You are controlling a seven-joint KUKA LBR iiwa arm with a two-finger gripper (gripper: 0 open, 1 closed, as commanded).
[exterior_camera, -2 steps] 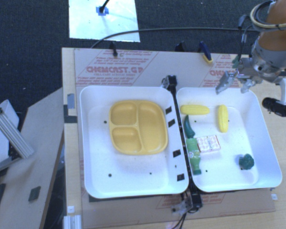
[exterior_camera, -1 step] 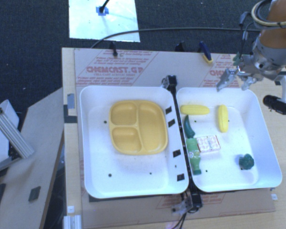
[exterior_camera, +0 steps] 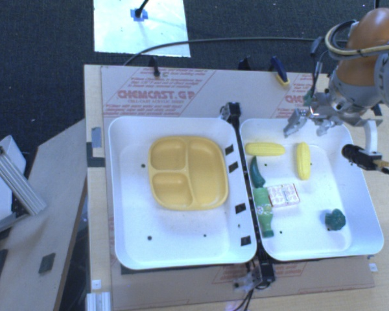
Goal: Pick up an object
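The right bin (exterior_camera: pixel 360 199) contains two yellow corn cobs (exterior_camera: pixel 265 149) (exterior_camera: pixel 303 160), a dark green chili (exterior_camera: pixel 256 172), a green bottle (exterior_camera: pixel 264 211), a patterned white box (exterior_camera: pixel 283 195) and a green broccoli piece (exterior_camera: pixel 335 219).

We read "CHEMCAST" in red, repeated across the protective sheet (exterior_camera: pixel 181 89) lying under both bins; a second word follows it, too blurred to make out. Printing on the small carton (exterior_camera: pixel 284 195) is illegible.

Yellow tray (exterior_camera: pixel 188 172), white bins (exterior_camera: pixel 126 193)
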